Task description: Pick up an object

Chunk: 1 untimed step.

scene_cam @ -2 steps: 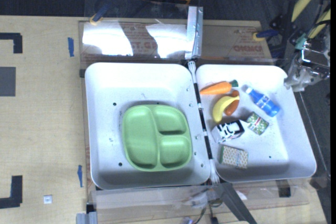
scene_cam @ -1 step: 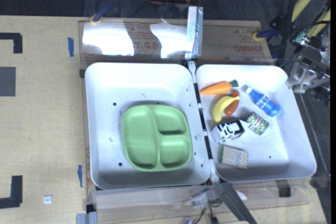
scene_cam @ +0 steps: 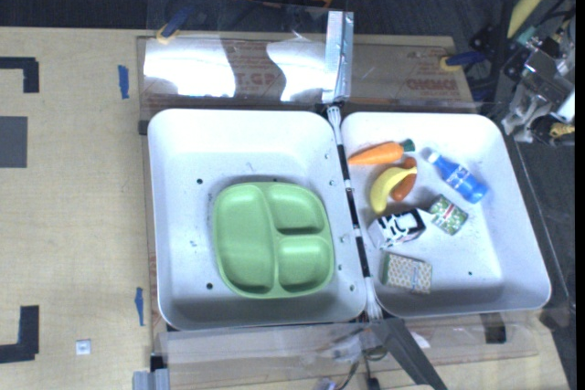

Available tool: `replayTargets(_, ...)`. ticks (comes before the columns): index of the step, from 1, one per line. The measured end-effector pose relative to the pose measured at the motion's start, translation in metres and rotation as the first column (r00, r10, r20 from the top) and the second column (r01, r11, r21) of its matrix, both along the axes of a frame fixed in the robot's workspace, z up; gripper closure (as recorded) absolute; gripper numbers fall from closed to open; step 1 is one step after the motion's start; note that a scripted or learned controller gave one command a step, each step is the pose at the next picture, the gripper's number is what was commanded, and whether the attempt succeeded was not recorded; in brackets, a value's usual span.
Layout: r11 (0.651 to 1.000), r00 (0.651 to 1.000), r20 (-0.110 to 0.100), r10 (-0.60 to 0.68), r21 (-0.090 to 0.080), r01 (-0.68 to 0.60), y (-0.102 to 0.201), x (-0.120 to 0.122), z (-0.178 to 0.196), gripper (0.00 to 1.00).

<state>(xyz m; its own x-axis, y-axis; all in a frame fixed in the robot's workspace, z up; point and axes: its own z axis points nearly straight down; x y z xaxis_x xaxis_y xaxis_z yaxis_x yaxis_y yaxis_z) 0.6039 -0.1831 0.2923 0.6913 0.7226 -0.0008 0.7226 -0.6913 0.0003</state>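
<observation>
Lying in the right bin, a carrot touches a banana just below it, with a blue bottle beside them. A green packet, a black-and-white pack and a patterned pouch sit nearer the front. The left bin holds a green divided tray. Both bins rest on the worktop. The hand hangs at the right bin's far corner; its state cannot be told.

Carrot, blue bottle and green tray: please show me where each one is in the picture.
carrot (scene_cam: 375,154), camera view, middle of its orange body
blue bottle (scene_cam: 458,179), camera view, middle of its blue body
green tray (scene_cam: 271,238), camera view, the ridge between its compartments
</observation>
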Motion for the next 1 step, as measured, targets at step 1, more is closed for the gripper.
replayTargets(1, 0.952, 0.952, 0.0, -0.306, 0.0, 0.306, 0.0184, 0.0457, 0.0221, 1.0)
